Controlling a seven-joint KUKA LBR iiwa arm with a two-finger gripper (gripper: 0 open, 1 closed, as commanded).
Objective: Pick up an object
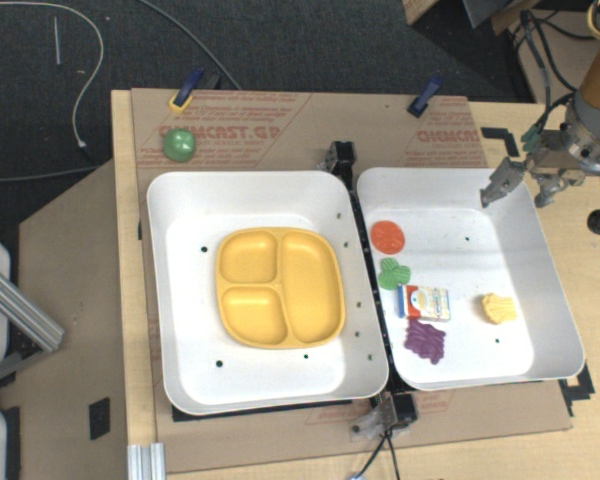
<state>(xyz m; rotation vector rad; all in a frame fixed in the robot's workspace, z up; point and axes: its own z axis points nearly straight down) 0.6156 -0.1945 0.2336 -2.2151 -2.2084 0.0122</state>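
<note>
In the right bin [540, 268] lie a flat red disc [387, 236], a green leafy piece [394, 274], a small red, white and blue packet [426, 302], a purple grape bunch [425, 340] and a yellow chunk [499, 308]. My gripper [523, 189] hangs over the bin's far right corner, well away from all of them. It is open, with one finger [498, 185] spread to the left and the other toward the right, and nothing between them.
The left bin [180, 368] holds a yellow three-compartment plate [280, 287]. A green ball [180, 145] rests on the cardboard beyond the left bin. Blue clamps [425, 96] pin the cardboard's far edge. Cables trail across the dark floor at the top left.
</note>
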